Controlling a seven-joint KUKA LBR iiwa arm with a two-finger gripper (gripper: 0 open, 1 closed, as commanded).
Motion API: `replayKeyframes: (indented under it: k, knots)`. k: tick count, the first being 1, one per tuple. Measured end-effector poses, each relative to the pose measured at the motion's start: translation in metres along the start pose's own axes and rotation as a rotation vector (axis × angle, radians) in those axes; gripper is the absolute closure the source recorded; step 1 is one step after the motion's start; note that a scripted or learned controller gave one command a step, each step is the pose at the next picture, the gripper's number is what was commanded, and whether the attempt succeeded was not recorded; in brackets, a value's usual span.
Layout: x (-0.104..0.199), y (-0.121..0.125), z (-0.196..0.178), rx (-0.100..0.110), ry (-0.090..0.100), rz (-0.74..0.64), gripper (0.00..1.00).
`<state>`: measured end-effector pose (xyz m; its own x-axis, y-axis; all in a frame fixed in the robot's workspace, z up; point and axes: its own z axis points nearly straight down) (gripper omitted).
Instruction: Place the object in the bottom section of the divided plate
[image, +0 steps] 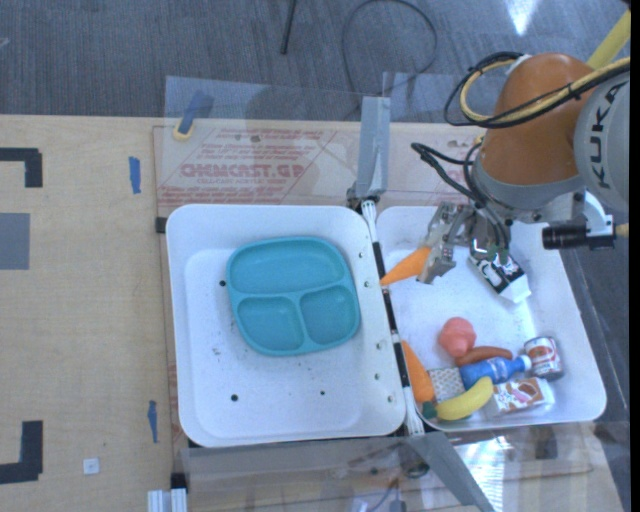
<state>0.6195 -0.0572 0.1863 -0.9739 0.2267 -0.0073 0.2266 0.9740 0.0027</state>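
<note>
Gripper (432, 262) is seen over the far-left part of the right bin (580, 330), arm coming in from the right w/ the orange band above the wrist. An orange carrot-like piece (405, 268) is seen at the fingertips, pinched between them as far as can be made out; fingers pressed in on it, not spread. Contact is partly hidden by the finger hardware, so the hold is judged likely, not certain.

Obj location: at the left edge of the right bin, just beside the wall between the bins, tip pointing left toward the left bin (190, 300). Long axis runs roughly left-right, slightly tilted, thick end under the gripper.

Key relation: the blue divided plate (290, 270) lies to the left of the gripper, across the divider wall, mid left bin. Its big section is on the far side; two smaller sections sit on the near side. Which is meant by "bottom" is judged to be the near pair, exact compartment not certain. So the coming move is judged as left and a bit nearer, w/ the wall needing to be cleared.

Other stuff is piled in the near part of the right bin: pink ball (456, 333), banana (462, 402), second carrot (417, 370), small can (541, 355). All well apart from the gripper.
</note>
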Motion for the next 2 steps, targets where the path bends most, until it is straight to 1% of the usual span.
replayKeyframes:
  k: [1,2]
  knots:
    - [-0.018,0.063,0.0,0.0,-0.001,-0.007,1.0]
    - [-0.006,0.115,-0.006,-0.001,-0.002,-0.252,1.0]
